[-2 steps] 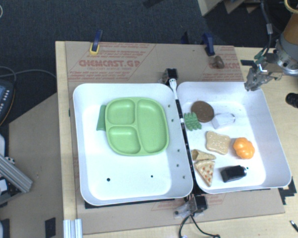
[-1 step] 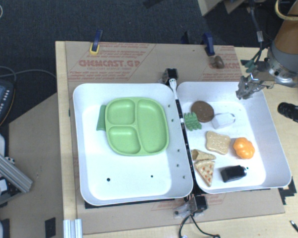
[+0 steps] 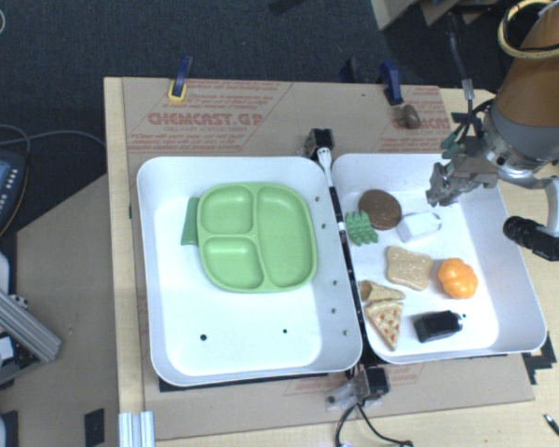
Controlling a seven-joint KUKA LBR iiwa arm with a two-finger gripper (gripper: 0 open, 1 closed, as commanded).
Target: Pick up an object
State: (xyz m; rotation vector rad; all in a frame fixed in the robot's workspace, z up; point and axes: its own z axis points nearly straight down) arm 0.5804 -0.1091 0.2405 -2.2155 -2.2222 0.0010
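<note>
Red print on the bench [image 3: 261,119] reads "CHEMCAST". The claw [image 3: 443,189] hangs over the right bin [image 3: 512,277]; I cannot tell its state. A white block [image 3: 419,224] lies just below it, beside a brown disc [image 3: 381,209].

Two white bins [image 3: 158,277] — one green tray [image 3: 257,236], seven small items.

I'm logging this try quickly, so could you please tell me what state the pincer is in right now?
Pincer: cannot be told; it hangs over the right bin, just above the small white block, with nothing seen in it.
</note>
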